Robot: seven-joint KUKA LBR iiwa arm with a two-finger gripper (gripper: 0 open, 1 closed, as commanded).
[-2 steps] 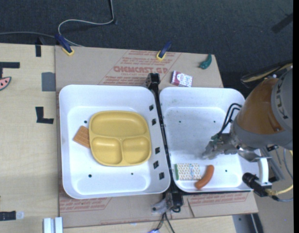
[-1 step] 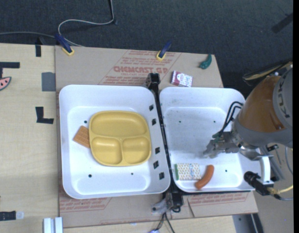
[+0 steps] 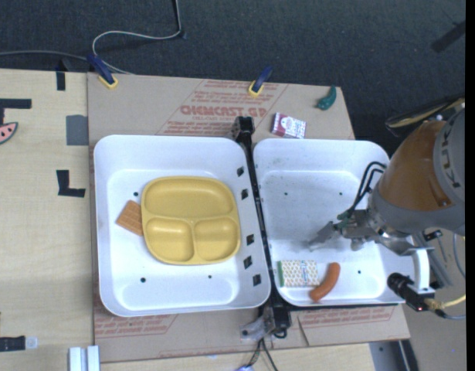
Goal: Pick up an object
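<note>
Arm (image 3: 422, 180) comes in from the right edge of the frame, grey with the orange band, wrist over the right side of the right bin (image 3: 330, 151). Gripper (image 3: 318, 240) points left toward frame centre, sitting low over the bare floor of that bin, roughly mid-bin; can't tell whether it is spread or closed, and nothing is visibly between its tips. Pickable items in the right bin sit along its lower edge: an orange-red sausage-shaped piece (image 3: 326, 282) lying at a slant, lower right of the gripper tip, and just beside it on the left a small flat packet (image 3: 299, 273) with a white, green and red print. The two look close to touching, hard to tell at this resolution. Both are near the gripper but apart from it. Left bin (image 3: 113, 161) holds a yellow three-compartment tray (image 3: 192, 219) at about its centre, and a tan cracker-like square (image 3: 130, 218) sticks out from under the tray's left edge. Both bins rest on a cardboard sheet (image 3: 214, 110) on the wood-tone worktop (image 3: 36, 230). Above the right bin, on the cardboard, a small red-and-white carton (image 3: 287, 126); a teal item (image 3: 327, 98) near the cardboard's upper right corner. Two yellow-and-blue clamps (image 3: 260, 83) grip the cardboard's top edge. A pink piece (image 3: 1, 134) lies at the far left edge of the frame.
</note>
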